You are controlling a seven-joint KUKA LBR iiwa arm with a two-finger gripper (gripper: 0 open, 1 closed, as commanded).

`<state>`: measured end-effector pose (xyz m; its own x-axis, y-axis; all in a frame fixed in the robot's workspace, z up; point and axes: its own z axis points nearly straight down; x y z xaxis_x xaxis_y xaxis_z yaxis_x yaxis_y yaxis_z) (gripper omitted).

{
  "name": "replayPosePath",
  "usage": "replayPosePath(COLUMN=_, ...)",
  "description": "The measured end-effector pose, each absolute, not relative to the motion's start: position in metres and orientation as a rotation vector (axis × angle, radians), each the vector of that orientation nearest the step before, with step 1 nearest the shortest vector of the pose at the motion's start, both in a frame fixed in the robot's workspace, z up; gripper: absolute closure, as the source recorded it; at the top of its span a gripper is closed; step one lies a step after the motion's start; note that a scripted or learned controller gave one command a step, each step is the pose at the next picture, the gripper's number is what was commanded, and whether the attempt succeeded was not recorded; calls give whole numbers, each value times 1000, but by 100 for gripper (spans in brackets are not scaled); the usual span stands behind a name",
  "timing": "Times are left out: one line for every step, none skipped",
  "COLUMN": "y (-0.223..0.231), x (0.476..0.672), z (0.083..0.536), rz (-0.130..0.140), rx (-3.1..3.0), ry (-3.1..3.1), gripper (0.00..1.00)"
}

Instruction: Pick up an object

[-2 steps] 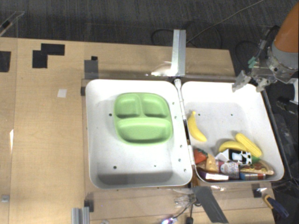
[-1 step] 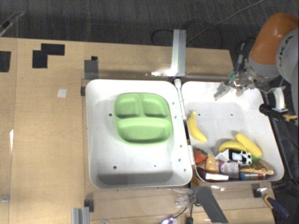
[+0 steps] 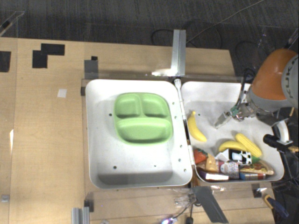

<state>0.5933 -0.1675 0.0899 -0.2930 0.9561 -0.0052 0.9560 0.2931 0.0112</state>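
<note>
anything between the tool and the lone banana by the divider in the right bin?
Nothing visible. The tool hangs over bare floor of the right bin, and the banana lies apart to its left against the divider with open floor between them. The pile of toys sits nearer the front, off that line.

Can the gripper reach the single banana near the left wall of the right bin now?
Probably yes. The gripper hangs over bare floor of the right bin, and the banana lies alone just to its left in this view, apart from the pile, with nothing between them.
</note>
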Motion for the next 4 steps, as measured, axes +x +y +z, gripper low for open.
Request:
replayPosePath(y=-156, x=516, z=92, rz=13, rx=1610, ry=2675, gripper=0)
replayPosePath(y=-99, x=569, z=91, rz=17, rx=1529, ry=2724, gripper=0)
replayPosePath(y=-109, x=614, z=89, rz=12, rx=2278, ry=2151, gripper=0)
replayPosePath(y=-106, x=639, z=89, rz=11, rx=2210, ry=2221, gripper=0)
